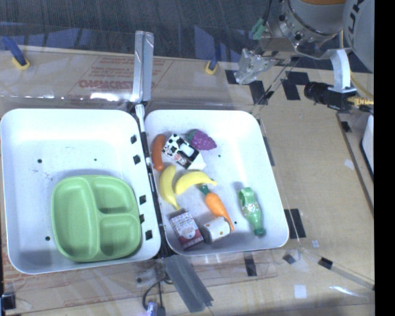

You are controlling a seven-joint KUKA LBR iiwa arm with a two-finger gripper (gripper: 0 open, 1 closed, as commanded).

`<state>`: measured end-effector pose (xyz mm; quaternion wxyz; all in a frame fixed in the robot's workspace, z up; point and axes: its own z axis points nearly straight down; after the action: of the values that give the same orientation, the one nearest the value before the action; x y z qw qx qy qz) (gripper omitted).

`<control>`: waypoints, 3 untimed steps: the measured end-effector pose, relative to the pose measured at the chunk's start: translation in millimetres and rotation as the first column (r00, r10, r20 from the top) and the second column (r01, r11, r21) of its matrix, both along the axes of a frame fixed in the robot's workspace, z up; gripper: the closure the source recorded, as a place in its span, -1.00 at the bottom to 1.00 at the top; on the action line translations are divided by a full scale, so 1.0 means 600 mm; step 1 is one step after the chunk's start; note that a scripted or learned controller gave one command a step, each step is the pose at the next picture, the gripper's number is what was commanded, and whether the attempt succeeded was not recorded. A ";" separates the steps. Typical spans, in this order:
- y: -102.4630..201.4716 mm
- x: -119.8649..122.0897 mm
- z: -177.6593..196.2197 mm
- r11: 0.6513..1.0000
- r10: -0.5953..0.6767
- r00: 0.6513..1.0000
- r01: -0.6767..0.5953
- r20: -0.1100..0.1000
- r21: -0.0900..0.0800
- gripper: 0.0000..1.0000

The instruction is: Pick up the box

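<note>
We saw two bins side by side: the left bin [20, 176] held a divided tray [95, 217]; the right bin [263, 170] held a box [185, 229] at its front edge, bananas [178, 183] behind it, a bottle [251, 209] to its right.

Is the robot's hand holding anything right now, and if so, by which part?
Nothing is held. The hand hangs above the bench beyond the right bin, and the box lies in that bin's near corner.

Two white bins [263, 151], one green tray [95, 217], two bananas [178, 183], two carrots [217, 205], one green bottle [251, 209], one box [185, 229]
</note>
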<state>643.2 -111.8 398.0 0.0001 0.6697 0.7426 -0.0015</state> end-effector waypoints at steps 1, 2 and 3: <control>0.001 0.000 0.000 1.000 0.001 1.000 -0.001 0.000 0.000 -1.00; -0.124 -0.102 -0.164 1.000 -0.028 1.000 0.028 -0.002 0.001 -1.00; -0.021 -0.180 -0.131 1.000 0.029 1.000 -0.029 0.000 0.002 -1.00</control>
<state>535.3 -124.3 319.6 -0.0007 0.6588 0.7524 -0.0007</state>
